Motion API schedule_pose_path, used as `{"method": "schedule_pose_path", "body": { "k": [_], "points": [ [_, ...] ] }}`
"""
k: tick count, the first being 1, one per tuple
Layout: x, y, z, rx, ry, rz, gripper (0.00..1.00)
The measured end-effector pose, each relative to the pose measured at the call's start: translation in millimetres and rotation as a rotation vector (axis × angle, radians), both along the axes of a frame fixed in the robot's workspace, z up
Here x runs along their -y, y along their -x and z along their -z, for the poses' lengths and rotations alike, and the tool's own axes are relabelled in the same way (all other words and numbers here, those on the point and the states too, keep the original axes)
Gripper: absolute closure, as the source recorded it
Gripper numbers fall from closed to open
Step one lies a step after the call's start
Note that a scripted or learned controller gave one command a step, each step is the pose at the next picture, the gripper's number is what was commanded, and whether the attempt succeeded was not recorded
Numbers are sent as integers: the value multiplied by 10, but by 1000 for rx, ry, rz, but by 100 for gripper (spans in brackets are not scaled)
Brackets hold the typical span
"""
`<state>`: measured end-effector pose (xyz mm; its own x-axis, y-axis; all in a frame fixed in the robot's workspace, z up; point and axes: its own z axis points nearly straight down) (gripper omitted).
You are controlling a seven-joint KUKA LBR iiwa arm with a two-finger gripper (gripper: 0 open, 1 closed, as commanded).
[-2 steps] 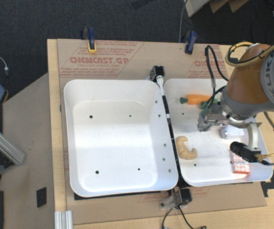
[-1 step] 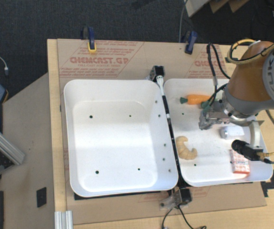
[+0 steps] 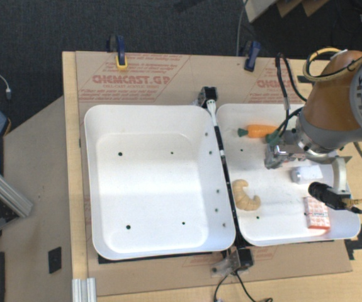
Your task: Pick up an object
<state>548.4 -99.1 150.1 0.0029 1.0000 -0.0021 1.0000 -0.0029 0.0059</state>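
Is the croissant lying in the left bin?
No, the croissant lies in the right bin, near the wall it shares with the left bin.

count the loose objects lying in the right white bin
3: an orange toy carrot near the far edge, a tan croissant-shaped toy by the divider, a small red-and-white box at the near right. The arm may hide more.

A single fixed camera looks down at a slant on the bench [image 3: 168, 68], taking in both white bins: the left bin [image 3: 92, 168] and right bin [image 3: 275, 228]. The arm [image 3: 335, 106] enters from the frame's right.
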Motion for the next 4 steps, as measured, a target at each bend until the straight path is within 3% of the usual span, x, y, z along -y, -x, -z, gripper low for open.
{"method": "schedule_pose_path", "body": {
  "k": [1,3,4],
  "points": [
    [40,-208,689,-8,-2,-3,100],
    [45,-214,450,-2,0,-1,100],
    [44,-212,455,-2,0,0,0]
  ]
}}
